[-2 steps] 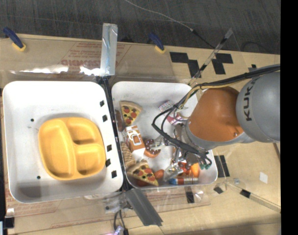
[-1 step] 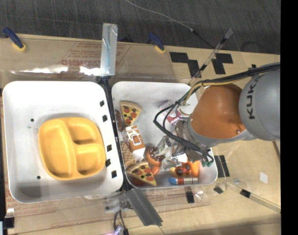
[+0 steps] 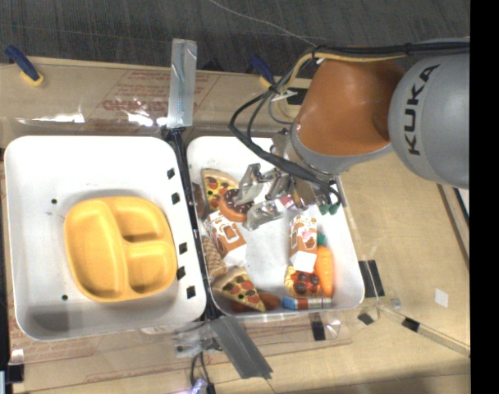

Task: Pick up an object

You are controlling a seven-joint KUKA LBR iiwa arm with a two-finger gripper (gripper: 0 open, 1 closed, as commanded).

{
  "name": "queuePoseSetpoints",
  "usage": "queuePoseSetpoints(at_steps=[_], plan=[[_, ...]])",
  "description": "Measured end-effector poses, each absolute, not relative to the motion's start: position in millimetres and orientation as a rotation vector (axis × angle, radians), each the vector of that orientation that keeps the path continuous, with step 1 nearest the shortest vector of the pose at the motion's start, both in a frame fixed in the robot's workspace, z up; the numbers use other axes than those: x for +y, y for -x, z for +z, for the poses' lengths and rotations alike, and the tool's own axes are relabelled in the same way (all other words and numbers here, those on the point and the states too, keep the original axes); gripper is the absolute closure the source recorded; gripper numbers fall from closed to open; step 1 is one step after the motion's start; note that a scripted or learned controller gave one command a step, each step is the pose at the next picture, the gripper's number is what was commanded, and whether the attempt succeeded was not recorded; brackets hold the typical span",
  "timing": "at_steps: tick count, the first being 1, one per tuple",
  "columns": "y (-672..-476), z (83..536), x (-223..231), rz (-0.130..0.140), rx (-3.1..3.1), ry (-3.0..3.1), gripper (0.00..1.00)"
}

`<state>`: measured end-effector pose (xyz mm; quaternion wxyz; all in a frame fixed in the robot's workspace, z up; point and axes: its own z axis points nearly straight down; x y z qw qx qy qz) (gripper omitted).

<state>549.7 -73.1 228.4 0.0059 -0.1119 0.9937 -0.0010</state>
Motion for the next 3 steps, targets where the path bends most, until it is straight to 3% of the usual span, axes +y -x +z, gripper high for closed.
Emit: queuePoseSetpoints(at_steps=[1, 2, 3], plan=[[-590.0, 264, -110, -0.004, 3.136, 0.066, 1.00], [-554.7, 153, -189, 0.003, 3.132, 0.338, 1.00], [-592.7, 226, -158, -0.003, 3.132, 0.144, 1.00]])
